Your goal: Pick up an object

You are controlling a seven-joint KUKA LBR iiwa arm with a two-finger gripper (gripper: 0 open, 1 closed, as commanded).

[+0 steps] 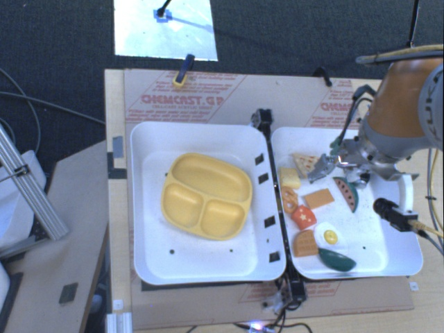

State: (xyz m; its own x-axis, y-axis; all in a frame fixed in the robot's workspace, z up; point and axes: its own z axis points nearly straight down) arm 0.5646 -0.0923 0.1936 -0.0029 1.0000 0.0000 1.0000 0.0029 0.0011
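Note:
My gripper [321,168] hangs over the back part of the right bin [402,255], just right of a pale cheese wedge [302,162]. A tan cracker square [318,198] lies right below it, and a watermelon slice [347,193] sits to its lower right. Along the bin's left side lie a yellow block [290,179], an orange ring slice [289,200] and a red tomato piece [304,217]. Nearer the front are a brown bread piece [304,243], a fried egg [327,236] and a dark green piece [338,259]. Nothing shows held in the gripper.
The left bin [146,186] holds a yellow divided plate [206,195]. A black divider with clips [272,186] runs between the bins. A black part on the arm [392,215] juts over the right bin's right side. The arm's grey and orange body [406,103] covers the back right corner.

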